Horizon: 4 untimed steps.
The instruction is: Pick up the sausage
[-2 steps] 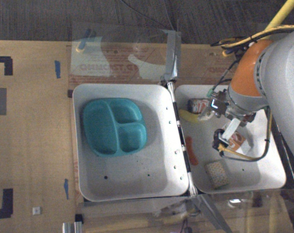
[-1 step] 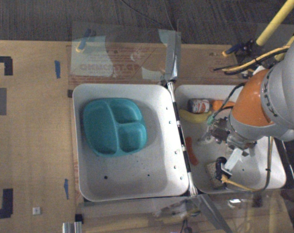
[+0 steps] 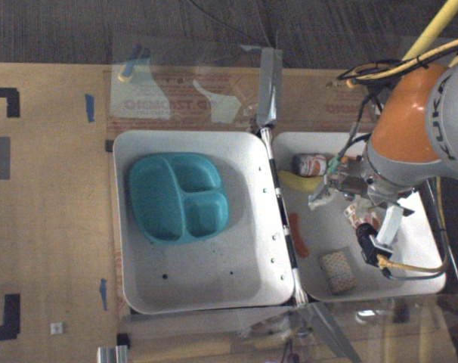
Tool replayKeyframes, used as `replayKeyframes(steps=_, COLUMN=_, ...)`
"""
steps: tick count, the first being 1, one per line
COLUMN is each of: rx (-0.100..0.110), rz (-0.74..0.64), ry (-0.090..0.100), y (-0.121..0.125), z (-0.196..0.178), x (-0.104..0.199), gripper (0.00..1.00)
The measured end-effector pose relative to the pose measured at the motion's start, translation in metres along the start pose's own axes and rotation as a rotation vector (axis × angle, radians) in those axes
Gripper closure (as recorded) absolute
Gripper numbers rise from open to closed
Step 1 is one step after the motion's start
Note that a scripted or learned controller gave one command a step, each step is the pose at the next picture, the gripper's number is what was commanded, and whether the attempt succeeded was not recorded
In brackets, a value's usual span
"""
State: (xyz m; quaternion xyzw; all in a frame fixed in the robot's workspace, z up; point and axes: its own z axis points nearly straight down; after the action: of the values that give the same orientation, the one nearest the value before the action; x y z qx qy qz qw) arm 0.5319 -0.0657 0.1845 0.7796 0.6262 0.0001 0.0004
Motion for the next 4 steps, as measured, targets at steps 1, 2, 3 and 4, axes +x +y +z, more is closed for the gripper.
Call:
replayKeyframes(steps=1, rx=0.003, rz=-0.338, ry=0.001, y=-0.02, z=0.0, x=0.005, gripper=0.0)
replayKeyframes(steps=2, rx=-0.001, rz=-0.373, ry=0.0, y=0.008, z=0.0, x=0.042, gripper=0.0)
replayKeyframes(steps=3, rx=0.003, rz=-0.415, ry=0.001, y=-0.011, z=0.0, x=0.075, gripper=0.0)
replayKeyframes(steps=4, rx=0.002, rz=-0.499, ry=0.001, y=-0.06, z=0.0, x=0.029, gripper=0.0)
